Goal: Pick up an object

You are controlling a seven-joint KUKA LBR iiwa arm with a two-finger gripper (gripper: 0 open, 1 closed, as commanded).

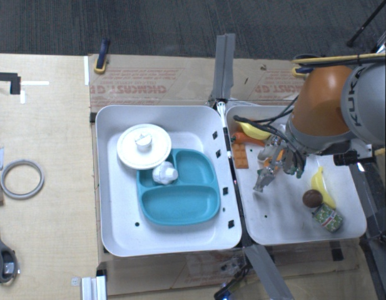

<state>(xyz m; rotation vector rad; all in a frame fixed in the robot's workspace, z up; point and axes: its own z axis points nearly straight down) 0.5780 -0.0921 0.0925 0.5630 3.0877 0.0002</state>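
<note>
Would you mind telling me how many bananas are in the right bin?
2: one banana lies at the bin's far left corner, partly under the arm; the other banana lies near the right side, beside a brown ball. The arm may hide more.

White is recorded for both bins (105,186), the round lid (143,146) and a small crumpled item (164,175). The divided tray (180,205) is teal. Two bananas (322,186) are yellow, one round fruit (312,198) dark brown. An orange band (327,102) is noted on the grey arm.
</note>
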